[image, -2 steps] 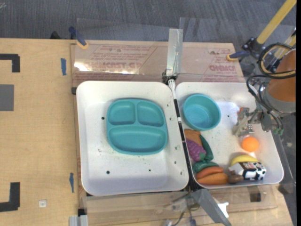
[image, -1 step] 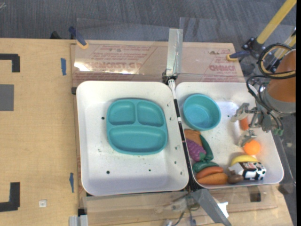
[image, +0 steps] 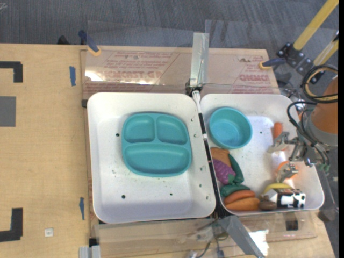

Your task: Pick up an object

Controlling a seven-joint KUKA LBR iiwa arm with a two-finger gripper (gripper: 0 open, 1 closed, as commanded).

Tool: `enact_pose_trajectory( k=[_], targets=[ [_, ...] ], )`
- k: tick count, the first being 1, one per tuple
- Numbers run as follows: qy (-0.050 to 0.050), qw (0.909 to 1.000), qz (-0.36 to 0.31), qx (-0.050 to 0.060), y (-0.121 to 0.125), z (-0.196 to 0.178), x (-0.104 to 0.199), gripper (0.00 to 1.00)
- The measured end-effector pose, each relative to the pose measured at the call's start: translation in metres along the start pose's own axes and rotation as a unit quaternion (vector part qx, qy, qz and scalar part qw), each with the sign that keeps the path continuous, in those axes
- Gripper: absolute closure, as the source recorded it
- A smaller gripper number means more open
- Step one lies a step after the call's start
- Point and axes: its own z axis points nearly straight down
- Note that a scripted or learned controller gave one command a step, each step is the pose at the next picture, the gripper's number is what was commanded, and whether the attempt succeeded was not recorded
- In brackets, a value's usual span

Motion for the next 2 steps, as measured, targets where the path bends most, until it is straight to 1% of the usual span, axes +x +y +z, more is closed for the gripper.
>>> enact_pose_trajectory(
  k=[1, 2],
  targets=[
    [-0.002, 0.9996, 0.027, 0.0, 0.006, 0.0, 0.02, 0.0],
    [-0.002, 0.9998, 0.022, 0.001, 0.017, -0.001, 0.023, 0.0]
  ],
)
